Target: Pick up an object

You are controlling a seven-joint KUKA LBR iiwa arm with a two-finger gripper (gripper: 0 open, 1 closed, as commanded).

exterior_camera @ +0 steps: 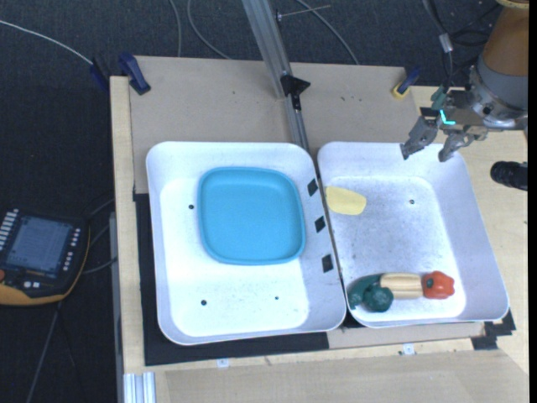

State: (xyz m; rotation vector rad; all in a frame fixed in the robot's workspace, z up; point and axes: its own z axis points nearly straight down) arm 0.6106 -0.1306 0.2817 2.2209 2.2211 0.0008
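Note:
My gripper (433, 146) hangs open above the far right corner of the right bin (403, 217), its two fingers spread apart with nothing between them. Inside that bin a pale yellow piece (346, 201) lies near the left wall. Along the near edge lie a dark green object (371, 295), a tan cylinder (401, 285) and a red object (438, 285), touching in a row. All of these lie well below and left of the gripper.
The left bin (172, 225) holds a blue square plate (251, 215). A metal pole (267, 36) slants down to the divider between the bins. Clamps sit at the bench's far corners, and a handheld pendant (38, 252) lies off the bench to the left.

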